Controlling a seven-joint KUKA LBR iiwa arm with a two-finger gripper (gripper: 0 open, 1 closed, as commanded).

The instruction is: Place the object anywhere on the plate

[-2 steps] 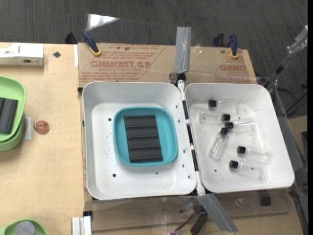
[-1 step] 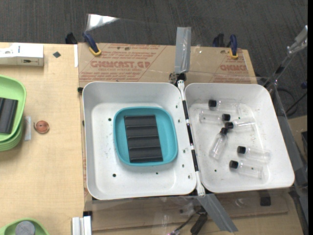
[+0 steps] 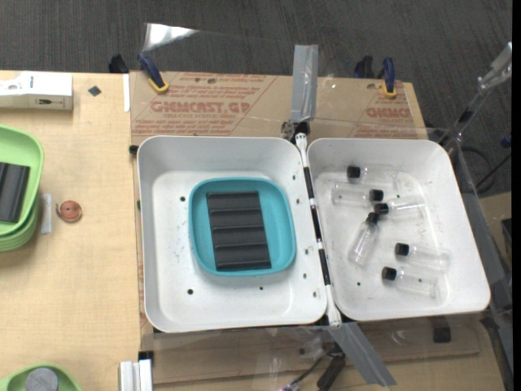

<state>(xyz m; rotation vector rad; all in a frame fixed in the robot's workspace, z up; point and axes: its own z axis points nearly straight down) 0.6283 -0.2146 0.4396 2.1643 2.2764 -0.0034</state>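
Nothing has been placed yet, as far as can be judged. The vials (image 3: 364, 239), clear tubes with black caps, lie scattered in the right bin (image 3: 456, 218), the one on the arm's side of the bench. The teal plate (image 3: 281, 218) sits in the left bin (image 3: 163, 243), farther from the arm's reach, and bears a black ribbed block (image 3: 238, 230) but no vial. Whether the gripper is open or closed cannot be told. Picking, carrying across the shared rim and setting down all remain.
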